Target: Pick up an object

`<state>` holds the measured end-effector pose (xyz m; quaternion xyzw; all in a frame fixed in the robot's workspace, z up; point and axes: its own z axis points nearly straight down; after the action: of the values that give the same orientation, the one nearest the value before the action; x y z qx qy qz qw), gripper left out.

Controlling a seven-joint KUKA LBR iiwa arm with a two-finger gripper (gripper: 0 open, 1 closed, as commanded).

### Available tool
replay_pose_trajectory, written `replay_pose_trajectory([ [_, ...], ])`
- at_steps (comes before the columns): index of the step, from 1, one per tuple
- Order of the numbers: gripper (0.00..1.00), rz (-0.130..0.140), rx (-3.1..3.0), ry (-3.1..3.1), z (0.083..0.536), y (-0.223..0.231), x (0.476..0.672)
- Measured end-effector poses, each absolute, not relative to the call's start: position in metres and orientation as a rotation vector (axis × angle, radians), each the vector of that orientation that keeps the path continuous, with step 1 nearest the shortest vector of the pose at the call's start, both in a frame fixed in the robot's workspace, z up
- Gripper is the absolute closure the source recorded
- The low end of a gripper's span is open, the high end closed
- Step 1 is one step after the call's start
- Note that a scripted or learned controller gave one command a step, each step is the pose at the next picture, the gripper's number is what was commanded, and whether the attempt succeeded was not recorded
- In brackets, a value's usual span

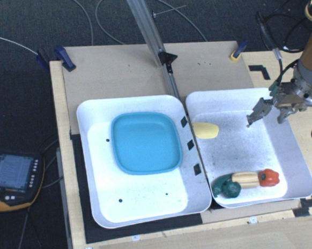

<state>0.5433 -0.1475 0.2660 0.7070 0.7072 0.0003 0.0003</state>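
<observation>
A yellow piece (206, 130) lies in the right bin (238, 147), at its upper left, close against the wall that meets the other bin. Along the lower edge of the same bin three more things sit in a row: a dark green lump (226, 187) at the left, a tan stick-like piece (245, 180) in the middle touching it, and a red round thing (268, 178) at the right end, touching the tan piece.

The gripper (265, 116) hangs over the upper right of the right bin, well apart from all of these. Its two fingers are spread wide, with nothing between them. The arm comes in from the right edge of the frame.

The left bin (94, 153) holds a blue plate (146, 142), which fills most of its upper middle. A handheld control pad (12, 176) rests on the dark floor at the left edge of the frame.
</observation>
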Motion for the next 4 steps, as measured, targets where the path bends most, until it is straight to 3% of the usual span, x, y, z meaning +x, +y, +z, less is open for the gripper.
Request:
replay_pose_trajectory([
  [3, 0.00, -0.004, 2.224, 2.224, 0.093, -0.151, 0.541],
  [4, 1.00, 0.002, 2.221, 2.221, 0.106, -0.151, 0.542],
])
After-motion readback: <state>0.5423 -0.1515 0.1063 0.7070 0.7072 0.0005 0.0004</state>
